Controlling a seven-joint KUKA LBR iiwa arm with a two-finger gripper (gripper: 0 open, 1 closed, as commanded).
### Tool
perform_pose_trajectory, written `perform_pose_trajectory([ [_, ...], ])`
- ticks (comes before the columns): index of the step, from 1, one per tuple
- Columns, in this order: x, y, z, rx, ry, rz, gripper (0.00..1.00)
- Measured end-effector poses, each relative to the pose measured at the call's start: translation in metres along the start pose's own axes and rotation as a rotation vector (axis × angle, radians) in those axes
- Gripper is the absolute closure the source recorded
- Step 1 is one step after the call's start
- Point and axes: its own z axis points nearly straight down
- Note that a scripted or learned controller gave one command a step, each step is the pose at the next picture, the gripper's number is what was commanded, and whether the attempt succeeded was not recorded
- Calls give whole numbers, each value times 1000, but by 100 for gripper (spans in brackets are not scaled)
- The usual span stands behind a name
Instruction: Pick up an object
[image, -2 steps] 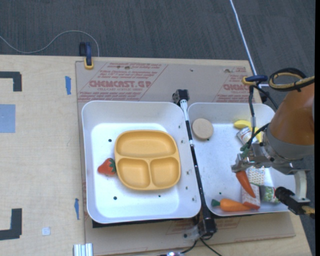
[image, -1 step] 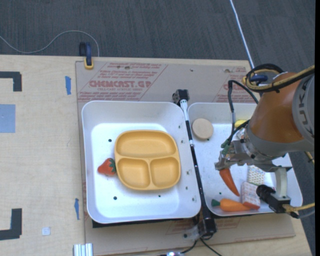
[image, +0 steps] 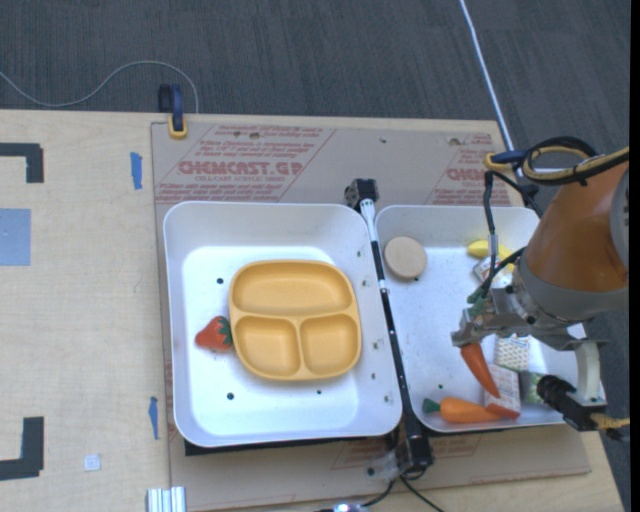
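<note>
Orange carrot (image: 478, 367) under claw (image: 480, 325), second carrot (image: 468, 409) beside

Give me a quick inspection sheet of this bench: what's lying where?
Surface: wooden bench with a printed board under two white bins.
Job's things: right bin holds two toy carrots, a tan disc, a yellow piece.
Clutter: left bin holds a yellow divided plate, toy strawberry beside it.
Hand: hand low over one carrot; grip unclear.
Cables: white cable at the top.
Surroundings: grey carpet.
</note>
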Motion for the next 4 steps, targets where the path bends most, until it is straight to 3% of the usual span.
perform_pose_trajectory([
  [1,0,0,0,-1,0,1,0],
  [2,-57,52,92,-2,0,0,0],
  [3,-25,16,94,-22,-10,1,0],
  [4,-27,45,94,-15,-7,1,0],
])
